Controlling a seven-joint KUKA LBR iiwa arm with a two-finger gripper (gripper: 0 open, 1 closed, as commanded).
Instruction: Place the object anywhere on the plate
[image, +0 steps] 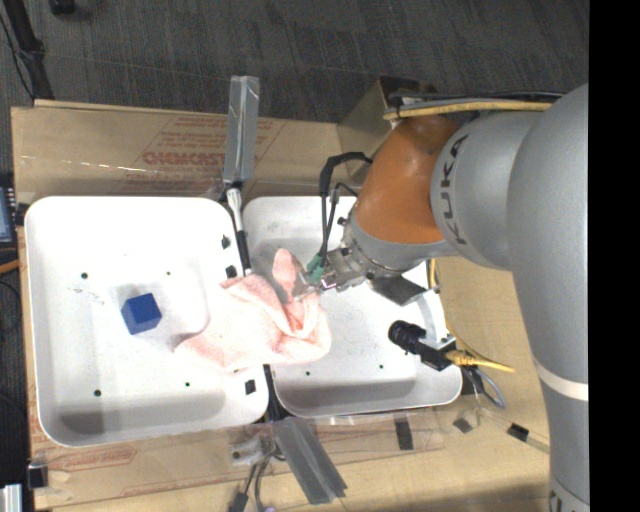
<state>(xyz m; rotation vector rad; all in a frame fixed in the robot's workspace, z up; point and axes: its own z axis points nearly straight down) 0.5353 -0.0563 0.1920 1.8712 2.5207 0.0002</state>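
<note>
A pink-and-white cloth lies draped over the wall between the two bins, with one end in the left bin and the other in the right. One fold of it rises to my gripper, which hangs over the right bin's left part and is shut on that fold. A white plate rests in the left bin, hard to tell from the bin floor, and the cloth's left end lies against its right rim. On the plate's left part sits a small blue cube.
The left bin and the right bin stand side by side on a cardboard-covered bench. A grey metal bar stands at the back between them. The arm's bulk covers the right bin's right side.
</note>
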